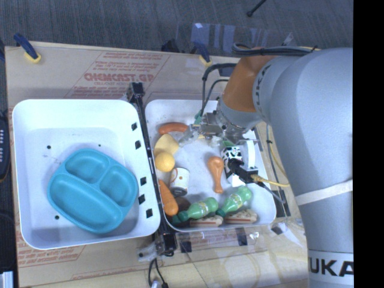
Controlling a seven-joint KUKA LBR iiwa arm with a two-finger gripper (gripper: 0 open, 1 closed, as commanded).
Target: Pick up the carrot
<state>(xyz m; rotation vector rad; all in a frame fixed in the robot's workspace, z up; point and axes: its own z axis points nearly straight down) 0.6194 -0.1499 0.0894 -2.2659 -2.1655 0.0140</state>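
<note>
A blue divided plate [91, 188] is sitting in the left bin [24, 161], at the lower left of the frame. In the right bin [198, 155], the carrot [168, 198] is lying along the left wall, near the bottom, just below a small cup [180, 177] and a lemon [165, 161]. A drumstick [216, 171] is resting mid-bin. The gripper [204, 131] is hanging over the bin's upper part, beside a sausage [174, 127], well apart from the carrot; I cannot tell how far open it is.
</note>
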